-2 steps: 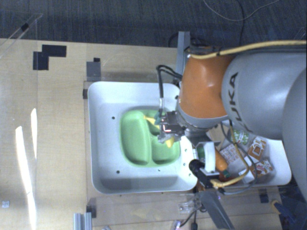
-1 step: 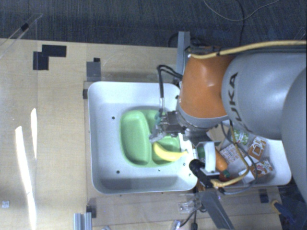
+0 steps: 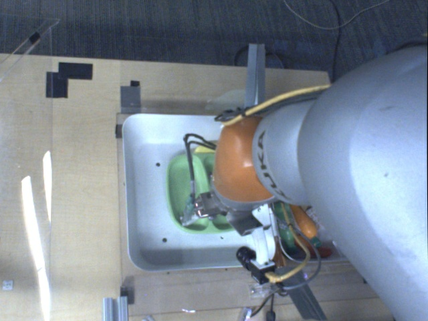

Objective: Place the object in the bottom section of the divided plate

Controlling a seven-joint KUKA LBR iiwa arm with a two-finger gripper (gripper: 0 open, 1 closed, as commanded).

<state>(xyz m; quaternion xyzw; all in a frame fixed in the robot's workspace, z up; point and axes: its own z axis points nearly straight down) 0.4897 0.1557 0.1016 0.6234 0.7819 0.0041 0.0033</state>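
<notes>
So my pincer [image 3: 197,211] was hanging low over the green divided plate [image 3: 177,186], which sat in the left white bin [image 3: 144,199], more toward its right half. My own arm [image 3: 348,166] reached in from the right and its orange band [image 3: 237,166] sat right on top of the plate, covering a good chunk of it, so that's why only the plate's left rim and a bit of one section could be seen.

Honestly I couldn't tell if the pincer was spread or pressed together; the tip was a small metallic blur against the green. Same for the object: nothing I could point at as pinched, so I won't claim I was carrying it. There were some orange and green things [image 3: 302,225] tucked beside my wrist at the lower right, away from the plate. One of those could be the object, can't say.

My guess is the low, straight-down pose was for a drop or release at the plate's lower section, since hovering close means less bounce out of the compartment.
</notes>
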